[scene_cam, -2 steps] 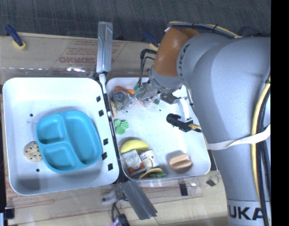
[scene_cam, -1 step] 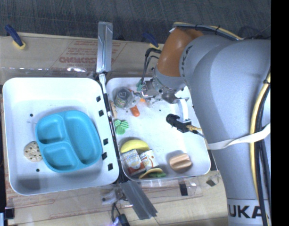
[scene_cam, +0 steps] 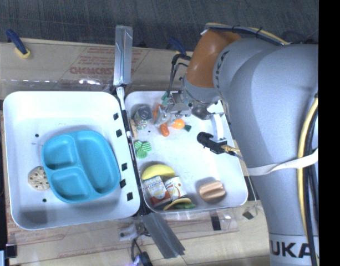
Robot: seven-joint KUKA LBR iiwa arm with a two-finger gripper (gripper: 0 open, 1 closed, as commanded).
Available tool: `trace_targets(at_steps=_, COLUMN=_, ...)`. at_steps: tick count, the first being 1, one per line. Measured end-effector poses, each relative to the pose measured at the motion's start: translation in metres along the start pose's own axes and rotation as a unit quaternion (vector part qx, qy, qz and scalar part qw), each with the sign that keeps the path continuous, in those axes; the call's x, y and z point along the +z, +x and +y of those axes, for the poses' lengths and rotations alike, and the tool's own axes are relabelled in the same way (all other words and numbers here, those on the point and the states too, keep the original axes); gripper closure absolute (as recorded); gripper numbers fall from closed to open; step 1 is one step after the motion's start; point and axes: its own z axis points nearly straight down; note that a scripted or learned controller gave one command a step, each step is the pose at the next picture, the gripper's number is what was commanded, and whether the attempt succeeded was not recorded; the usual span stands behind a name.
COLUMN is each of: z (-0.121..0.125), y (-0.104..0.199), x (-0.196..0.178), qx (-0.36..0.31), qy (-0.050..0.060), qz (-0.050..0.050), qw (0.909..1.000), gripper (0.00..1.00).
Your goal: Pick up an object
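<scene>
Two shallow white bins sit side by side on the bench. In the left white bin [scene_cam: 14,148] a blue three-compartment plastic tray [scene_cam: 80,165] lies with a round cookie [scene_cam: 39,178] just beside its left edge. In the right white bin [scene_cam: 186,148], the gripper [scene_cam: 171,105] hangs over small orange toy pieces [scene_cam: 172,126], a metal can [scene_cam: 141,114] left of them; a hot-dog bun [scene_cam: 212,190] and yellow banana [scene_cam: 157,172] lie nearer the front.

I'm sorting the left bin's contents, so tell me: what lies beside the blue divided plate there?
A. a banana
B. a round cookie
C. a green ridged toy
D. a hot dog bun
B: a round cookie lies on the left bin floor against the left edge of the blue divided plate.
</scene>
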Motion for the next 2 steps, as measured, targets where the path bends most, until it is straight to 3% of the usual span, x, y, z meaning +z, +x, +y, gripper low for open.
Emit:
trace_targets(at_steps=1, z=-0.010, y=0.041, x=-0.129, qx=-0.007, qy=-0.022, qz=-0.004, qw=0.9997, gripper=1.00)
trace_targets(at_steps=2, z=0.005, y=0.031, x=-0.115, qx=-0.008, qy=-0.015, qz=-0.003, qw=0.9998, gripper=1.00)
